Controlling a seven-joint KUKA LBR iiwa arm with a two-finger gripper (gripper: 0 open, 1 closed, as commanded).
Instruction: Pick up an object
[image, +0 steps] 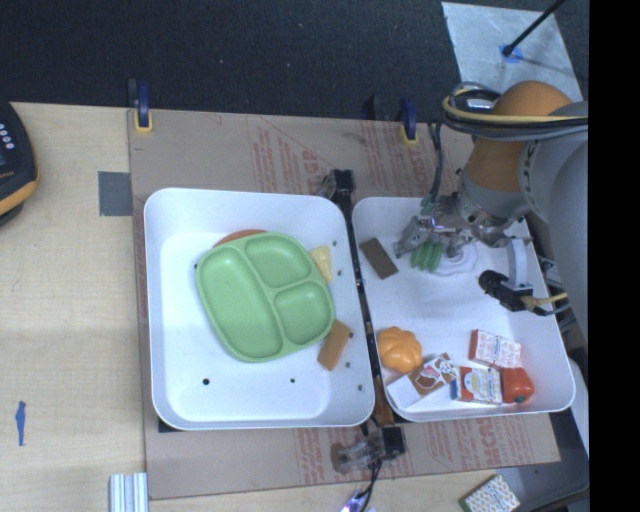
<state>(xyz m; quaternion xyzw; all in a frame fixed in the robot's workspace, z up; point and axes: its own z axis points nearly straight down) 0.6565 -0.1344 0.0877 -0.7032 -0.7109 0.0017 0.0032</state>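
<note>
You have the end effector (432, 240) low in the upper middle of the right bin (560, 395), in the upper right of the frame. A small green object (428, 257) sits at its tip; you cannot tell whether the tips are spread or closed on it. It looks light, rigid and smooth, so it may slip: take it across its narrow width. The brown block (378, 257) lies just left, the orange toy (400, 349) well below.
</note>
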